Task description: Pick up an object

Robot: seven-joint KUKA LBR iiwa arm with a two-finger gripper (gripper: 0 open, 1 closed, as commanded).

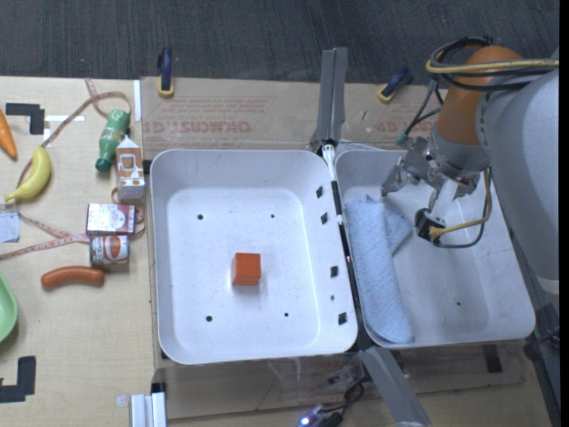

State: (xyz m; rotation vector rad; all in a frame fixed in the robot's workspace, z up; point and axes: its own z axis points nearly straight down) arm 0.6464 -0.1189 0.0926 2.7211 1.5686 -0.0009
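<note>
A small orange cube (246, 269) lies near the middle of the left bin (178, 327). A light blue towel (378, 269) is stretched along the left side of the right bin (498, 323). My gripper (414, 203) hangs low over the back of the right bin, just above the towel's upper right edge. Its fingers (394, 182) are spread open with nothing between them. The orange band (467, 105) of the arm sits above it, and a yellow cable loops around the wrist.
The divider between the bins (338, 238) runs just left of the towel. Toy food lies on the bench to the left: a banana (31, 176), a green bottle (111, 136), a small carton (130, 172), a can (110, 250) and a sausage (73, 277).
</note>
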